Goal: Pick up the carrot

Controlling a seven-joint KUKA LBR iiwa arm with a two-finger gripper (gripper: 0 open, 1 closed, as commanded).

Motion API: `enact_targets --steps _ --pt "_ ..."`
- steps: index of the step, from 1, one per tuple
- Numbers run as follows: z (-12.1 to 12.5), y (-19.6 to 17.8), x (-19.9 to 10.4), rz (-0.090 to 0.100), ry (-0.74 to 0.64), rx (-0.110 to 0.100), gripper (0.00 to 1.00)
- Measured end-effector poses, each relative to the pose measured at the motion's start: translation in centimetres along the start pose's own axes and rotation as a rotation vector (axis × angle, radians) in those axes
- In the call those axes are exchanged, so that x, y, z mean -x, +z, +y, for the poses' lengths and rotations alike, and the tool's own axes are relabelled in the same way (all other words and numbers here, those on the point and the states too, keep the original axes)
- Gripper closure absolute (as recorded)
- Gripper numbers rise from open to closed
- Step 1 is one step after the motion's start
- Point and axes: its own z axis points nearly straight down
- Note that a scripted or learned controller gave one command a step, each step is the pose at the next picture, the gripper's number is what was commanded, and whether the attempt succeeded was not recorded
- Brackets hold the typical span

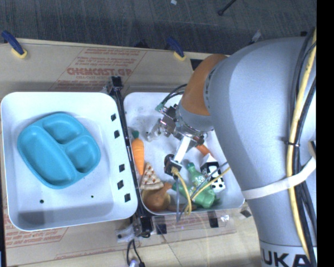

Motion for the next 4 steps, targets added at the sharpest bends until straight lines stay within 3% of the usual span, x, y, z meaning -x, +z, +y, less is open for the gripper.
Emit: enact_targets --steps 1,2,3,4 --pt "-0.1 -1.0 -0.1 0.001 -0.009 -0.008 1.0" --pt "-0.8 -10.4 -8.4 0.005 0.267 0.008 1.0" --pt "-0.8 -10.2 -8.2 0.003 0.27 0.005 0.0" --pt "-5.4 -10.0 -4.7 -0.003 0.346 0.004 0.0"
